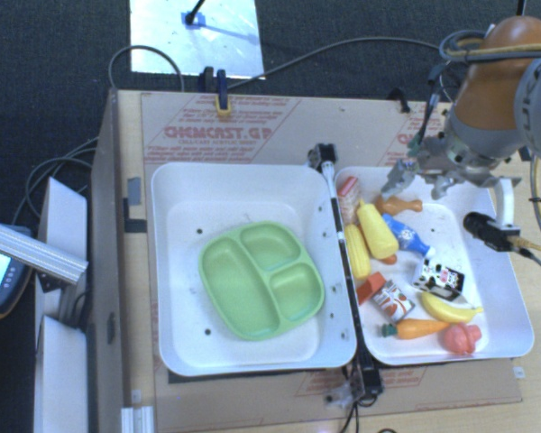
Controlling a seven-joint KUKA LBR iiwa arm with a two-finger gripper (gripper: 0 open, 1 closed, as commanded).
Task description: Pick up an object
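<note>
The end effector (419, 180) hangs over the right bin's (514, 318) far edge; whether it is open cannot be told. The nearest toy, a corn cob (377, 231), lies just down-left of it, long axis running away diagonally.

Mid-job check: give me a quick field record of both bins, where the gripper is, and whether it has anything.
left bin: holds a green divided plate
right bin: toy food, including corn, a banana, a carrot, a blue bottle and a black-and-white cow
gripper: above the far edge of the right bin, near the corn
hold: nothing visible in the jaws; open or shut unclear
arm: reaching in from the right
</note>
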